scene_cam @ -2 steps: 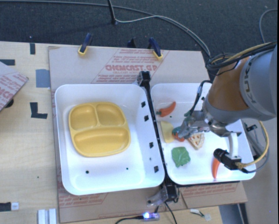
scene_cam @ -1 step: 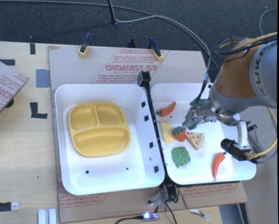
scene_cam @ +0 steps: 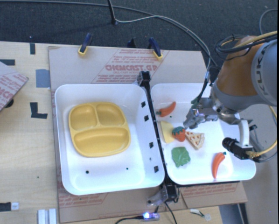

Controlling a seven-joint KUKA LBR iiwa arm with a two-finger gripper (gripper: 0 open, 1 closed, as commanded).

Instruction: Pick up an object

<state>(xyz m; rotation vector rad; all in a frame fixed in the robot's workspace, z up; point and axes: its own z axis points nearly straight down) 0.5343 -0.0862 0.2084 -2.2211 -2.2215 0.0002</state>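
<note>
The right bin (scene_cam: pixel 237 174) holds several toy foods: an orange-red pepper (scene_cam: pixel 167 109) at its back left, a pale yellow cheese block (scene_cam: pixel 166 131), a small red and green piece (scene_cam: pixel 178 134), a pizza slice (scene_cam: pixel 195 139), a green leafy piece (scene_cam: pixel 180 156) and a second orange pepper (scene_cam: pixel 218 164) near the front right. My gripper (scene_cam: pixel 192 120) hangs over the middle of this bin, just above and right of the red and green piece and close to the pizza slice. Nothing shows between its fingers.
The left bin (scene_cam: pixel 65 171) holds a yellow divided plate (scene_cam: pixel 99 128). A black divider with clips (scene_cam: pixel 150 120) runs between the bins. Blue and yellow clamps (scene_cam: pixel 85 45) pin the cardboard at the back. Cables cross above the right bin.
</note>
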